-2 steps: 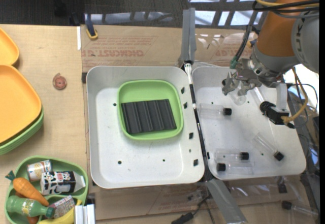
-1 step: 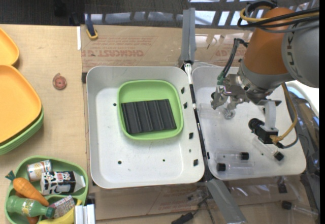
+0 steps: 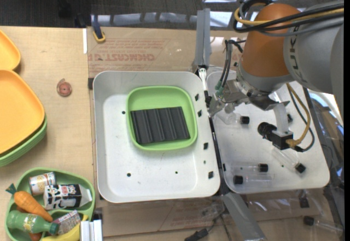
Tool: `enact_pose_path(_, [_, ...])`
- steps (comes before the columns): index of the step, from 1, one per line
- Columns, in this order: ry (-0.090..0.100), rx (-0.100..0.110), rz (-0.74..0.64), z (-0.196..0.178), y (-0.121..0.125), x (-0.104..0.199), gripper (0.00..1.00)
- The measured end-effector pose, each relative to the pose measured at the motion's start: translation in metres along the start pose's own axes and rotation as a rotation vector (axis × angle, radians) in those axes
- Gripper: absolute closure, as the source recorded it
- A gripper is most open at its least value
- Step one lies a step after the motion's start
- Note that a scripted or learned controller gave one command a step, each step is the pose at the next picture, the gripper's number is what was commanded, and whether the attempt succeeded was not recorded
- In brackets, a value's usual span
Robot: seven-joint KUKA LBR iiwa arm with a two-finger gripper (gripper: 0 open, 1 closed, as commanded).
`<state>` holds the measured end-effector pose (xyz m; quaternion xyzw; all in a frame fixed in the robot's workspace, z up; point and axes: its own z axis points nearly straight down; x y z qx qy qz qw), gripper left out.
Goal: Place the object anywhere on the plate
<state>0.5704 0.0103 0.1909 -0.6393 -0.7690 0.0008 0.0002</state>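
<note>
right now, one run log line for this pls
arm over right bin | green plate in left bin | dark ridged slab on plate

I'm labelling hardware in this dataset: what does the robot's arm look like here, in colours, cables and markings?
The arm is a thick, rounded grey link with dark lettering, ending in a glossy orange band above the wrist. Black and yellow cables loop over the orange section, and more trail beneath it. Below hang dark and metallic gripper parts.
</note>
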Motion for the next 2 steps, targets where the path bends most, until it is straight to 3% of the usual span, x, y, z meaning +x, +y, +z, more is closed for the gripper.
enact_pose_path(1, [0.000,0.000,-0.087,0.0005,0.0390,0.0363,1.00])
enact_pose_path(2, [-0.001,0.000,-0.086,0.0003,0.0390,0.0360,0.00])
